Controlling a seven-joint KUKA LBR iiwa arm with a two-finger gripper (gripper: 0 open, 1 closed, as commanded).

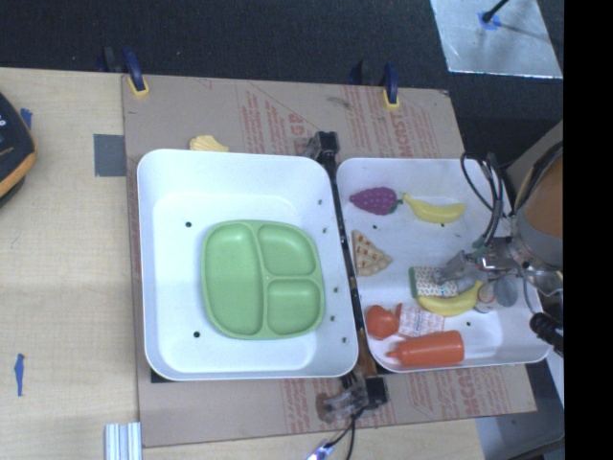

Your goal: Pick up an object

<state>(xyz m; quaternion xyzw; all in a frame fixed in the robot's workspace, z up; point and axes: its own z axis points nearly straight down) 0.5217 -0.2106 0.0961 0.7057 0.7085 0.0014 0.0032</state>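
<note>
- lower banana (pixel 450 302) in right bin (pixel 383 175), touching a green-edged card (pixel 428 281); gripper (pixel 469 266) directly above the banana, fingers low by the card, nothing visibly clamped; can't tell the gap
- around the banana: orange bottle (pixel 426 350) below, red piece (pixel 381 321) lower-left, pizza slice (pixel 368 254) left, grapes (pixel 375 200) and second banana (pixel 434 209) above
- far left of it: left bin (pixel 153 257) with green divided plate (pixel 261 278)

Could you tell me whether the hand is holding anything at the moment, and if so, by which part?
It cannot be told. The hand is low in the right bin, right at the green-edged packet and a banana, but nothing shows clearly between its fingers.
</note>
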